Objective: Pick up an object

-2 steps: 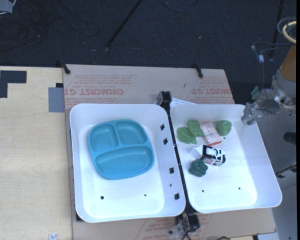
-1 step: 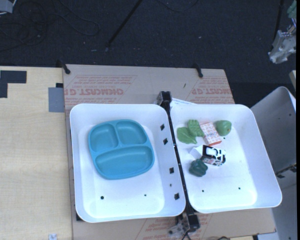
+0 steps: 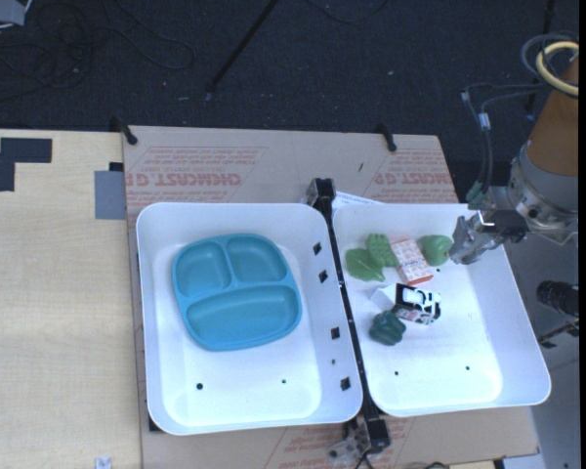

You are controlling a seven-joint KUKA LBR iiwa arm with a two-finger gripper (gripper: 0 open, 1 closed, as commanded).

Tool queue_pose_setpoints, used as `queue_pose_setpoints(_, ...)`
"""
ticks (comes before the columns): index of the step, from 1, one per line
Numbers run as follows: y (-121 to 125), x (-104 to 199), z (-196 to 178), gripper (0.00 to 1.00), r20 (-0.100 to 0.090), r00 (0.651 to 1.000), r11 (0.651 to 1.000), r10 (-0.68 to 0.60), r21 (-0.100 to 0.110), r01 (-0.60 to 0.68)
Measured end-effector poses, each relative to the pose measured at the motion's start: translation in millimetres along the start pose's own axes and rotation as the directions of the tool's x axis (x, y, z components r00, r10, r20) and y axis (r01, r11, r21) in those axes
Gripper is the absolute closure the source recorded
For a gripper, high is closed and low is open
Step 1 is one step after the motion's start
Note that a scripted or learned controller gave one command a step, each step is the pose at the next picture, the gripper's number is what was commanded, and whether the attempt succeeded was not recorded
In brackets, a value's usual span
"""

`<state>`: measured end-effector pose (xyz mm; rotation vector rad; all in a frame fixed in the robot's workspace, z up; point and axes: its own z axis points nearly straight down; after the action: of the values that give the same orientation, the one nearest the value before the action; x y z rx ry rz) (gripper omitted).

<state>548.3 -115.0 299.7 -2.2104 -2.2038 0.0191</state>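
Here, two white bins side by side on the bench: left bin (image 3: 156, 360), right bin (image 3: 488, 360), meeting at a black divider (image 3: 337, 291).

Left bin: one blue plate (image 3: 236, 290) with three compartments, lying in the upper middle, near the far wall and nearer the divider than the left wall. The near half of this bin's floor is bare.

Right bin, all items bunched in the far left quarter, by the divider:
- three light green pieces (leaf-like): one (image 3: 363, 264) nearest the divider, one (image 3: 380, 249) touching it, one (image 3: 435, 249) further right;
- one pink-and-white packet (image 3: 409, 259) between the green pieces;
- one black-and-white item (image 3: 418, 304) just below the packet;
- one dark green lump (image 3: 388, 329) below and left of that, nearly touching it.

The near half and right side of this bin's floor lie bare.

One gripper (image 3: 469, 242), over the far right part of the right bin, just right of the third green piece; whether its fingers are spread cannot be told, and nothing is seen between them.
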Motion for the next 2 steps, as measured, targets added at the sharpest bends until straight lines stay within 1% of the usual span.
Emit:
queue_pose_setpoints(1, -13.1, 106.1, -173.0, 1.0, 0.003, 1.0, 0.999, -0.016, -0.04, 0.016)
queue_pose_setpoints(2, -26.9, 134.9, -132.6, 1.0, 0.005, 1.0, 1.0, -0.006, -0.017, 0.006)
